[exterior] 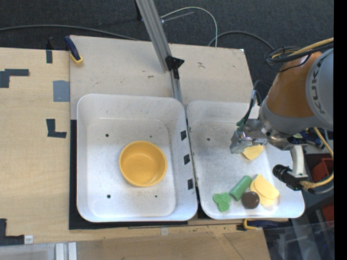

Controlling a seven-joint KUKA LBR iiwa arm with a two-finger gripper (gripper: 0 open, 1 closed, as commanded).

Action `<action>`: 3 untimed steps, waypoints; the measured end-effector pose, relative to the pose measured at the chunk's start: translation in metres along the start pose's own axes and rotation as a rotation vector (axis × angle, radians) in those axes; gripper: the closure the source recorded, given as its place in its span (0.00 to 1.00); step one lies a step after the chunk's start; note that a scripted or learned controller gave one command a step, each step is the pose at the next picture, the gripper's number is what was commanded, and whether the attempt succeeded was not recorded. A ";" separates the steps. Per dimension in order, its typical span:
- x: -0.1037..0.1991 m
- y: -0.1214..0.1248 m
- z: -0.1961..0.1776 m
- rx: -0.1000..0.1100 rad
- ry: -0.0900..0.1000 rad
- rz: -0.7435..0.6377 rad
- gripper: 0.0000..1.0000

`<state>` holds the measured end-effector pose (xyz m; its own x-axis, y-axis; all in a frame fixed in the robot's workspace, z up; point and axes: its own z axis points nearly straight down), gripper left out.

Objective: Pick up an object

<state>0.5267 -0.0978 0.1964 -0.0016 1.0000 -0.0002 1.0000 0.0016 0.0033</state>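
**Arm Over the Right Bin, Yellow Piece Under the Gripper**

The bench [32, 118] is pale wood with some dark tape marks on it. A lighter board [124, 64] lies on top, and two white bins sit on that board side by side. Behind the bench the floor is dark grey, with thin cables [200, 15] curling across it. A grey metal pole [154, 26] slants down and ends just behind the wall where the two bins meet. A small blue and yellow clamp [73, 50] sits at the far left corner of the board.

The left bin [92, 145] has a yellow bowl [142, 163] in it, close to the middle.

The right bin [217, 123] is the place to look. The grey and orange arm [293, 91] hangs over the right side of this bin. Its gripper [242, 141] points down into the bin. Whether it is open or closed cannot be told from here.

A small yellow piece [252, 153] lies on the bin floor just beside the gripper, touching it or nearly so. It does not look held.

Nearer the front edge of the right bin, well apart from the gripper, lies a little pile: a green tube [240, 188], a green leafy toy [221, 201], a brown ball [250, 200] and a bigger yellow lump [265, 189].
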 end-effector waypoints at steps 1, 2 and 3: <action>0.007 -0.004 -0.047 0.000 0.000 0.000 1.00; 0.008 -0.004 -0.061 0.003 0.000 0.000 1.00; 0.060 0.018 -0.044 0.006 0.001 -0.005 1.00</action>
<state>0.5441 -0.0376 0.2404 -0.0065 1.0000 0.0009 1.0000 0.0065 -0.0027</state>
